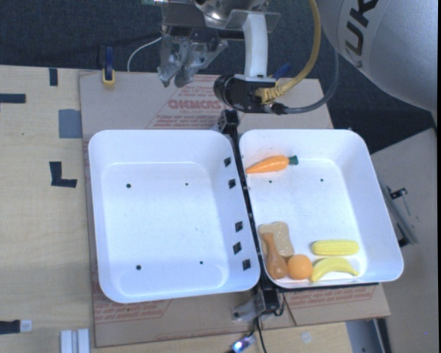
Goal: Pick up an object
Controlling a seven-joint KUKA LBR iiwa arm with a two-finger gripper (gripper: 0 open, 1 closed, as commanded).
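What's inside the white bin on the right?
The right bin holds a carrot near its far edge, and a bread slice, a drumstick, an orange, corn and a banana in front. Anything beneath them is covered.

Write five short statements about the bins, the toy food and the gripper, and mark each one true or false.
1. The carrot lies in the right bin. True.
2. The banana lies in the left bin. False: it lies near the right bin's front edge, just in front of the corn cob.
3. The gripper hangs above the cardboard behind the bins. True.
4. The orange touches the carrot. False: they are well apart, the orange near the front, the carrot near the back.
5. The gripper holds the carrot. False: the carrot rests on the bin floor.
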